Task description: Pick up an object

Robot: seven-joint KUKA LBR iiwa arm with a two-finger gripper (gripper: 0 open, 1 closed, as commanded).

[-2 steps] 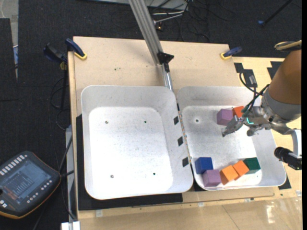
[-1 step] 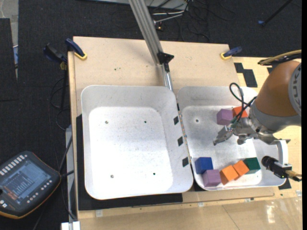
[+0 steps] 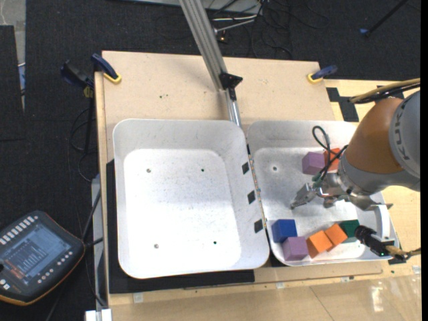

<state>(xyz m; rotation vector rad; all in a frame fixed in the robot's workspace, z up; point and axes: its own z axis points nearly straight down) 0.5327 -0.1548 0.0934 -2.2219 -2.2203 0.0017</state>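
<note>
Gripper low over middle of right bin, reaching in from right edge; fingers look slightly apart w/ nothing seen between them, tips just above bin floor. Purple block near bin's far side, just beyond gripper, an orange-red block touching its right side, partly hidden by arm. Along near edge: blue block, purple cube just in front of it, orange block beside that, green block toward near-right corner. Left bin adjacent, edges touching. Teach pendant off bench, near-left corner.
</note>
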